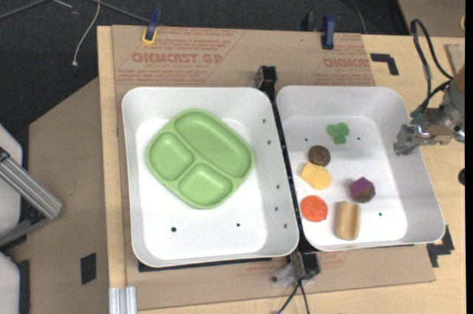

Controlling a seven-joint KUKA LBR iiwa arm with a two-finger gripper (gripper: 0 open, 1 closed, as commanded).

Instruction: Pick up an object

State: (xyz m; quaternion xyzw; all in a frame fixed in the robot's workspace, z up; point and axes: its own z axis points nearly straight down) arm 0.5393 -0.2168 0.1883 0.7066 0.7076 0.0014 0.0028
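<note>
The right white bin [384, 102] holds several small objects: a green piece [338, 132], a brown round one [319, 155], a yellow piece [316, 176], a purple one [361, 189], an orange-red disc [314, 208] and a tan cylinder [347, 221]. My gripper [411, 139] hangs at the right bin's right rim, apart from all of them. Nothing shows between its fingers.
The left white bin [148, 224] bears a green divided plate [199, 157]. Two clamps [152, 26] hold the cardboard base at the back. Cables run over the dark floor at the upper left.
</note>
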